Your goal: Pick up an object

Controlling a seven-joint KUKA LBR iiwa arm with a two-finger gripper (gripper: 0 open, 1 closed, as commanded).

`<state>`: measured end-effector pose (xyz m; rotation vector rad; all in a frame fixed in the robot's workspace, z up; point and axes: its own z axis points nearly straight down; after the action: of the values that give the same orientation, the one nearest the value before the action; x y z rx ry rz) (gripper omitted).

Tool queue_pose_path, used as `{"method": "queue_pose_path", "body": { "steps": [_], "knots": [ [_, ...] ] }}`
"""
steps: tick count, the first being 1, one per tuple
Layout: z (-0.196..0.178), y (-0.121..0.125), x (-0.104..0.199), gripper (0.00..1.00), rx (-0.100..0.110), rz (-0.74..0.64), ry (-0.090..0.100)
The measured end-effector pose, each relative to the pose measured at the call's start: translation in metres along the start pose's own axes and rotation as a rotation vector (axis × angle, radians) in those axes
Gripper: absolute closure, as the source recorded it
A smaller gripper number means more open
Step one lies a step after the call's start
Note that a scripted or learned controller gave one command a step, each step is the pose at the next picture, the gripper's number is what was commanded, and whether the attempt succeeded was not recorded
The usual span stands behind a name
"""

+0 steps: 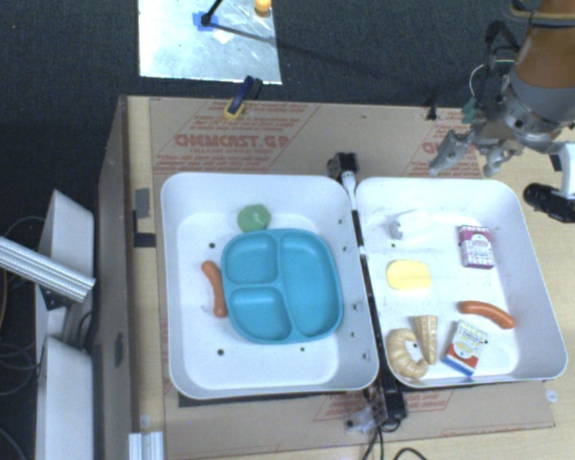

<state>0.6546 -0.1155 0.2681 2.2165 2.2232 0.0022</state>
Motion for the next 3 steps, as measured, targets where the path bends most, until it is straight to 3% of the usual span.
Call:
{"method": "queue_pose_path", "body": {
  "steps": [1, 3],
  "knots": [
    [0.152, 0.014, -0.035, 0.0, -0.002, 0.002, -0.001],
    [0.171, 0.022, -0.078, 0.0, -0.021, -0.001, 0.004]
  ]
}}
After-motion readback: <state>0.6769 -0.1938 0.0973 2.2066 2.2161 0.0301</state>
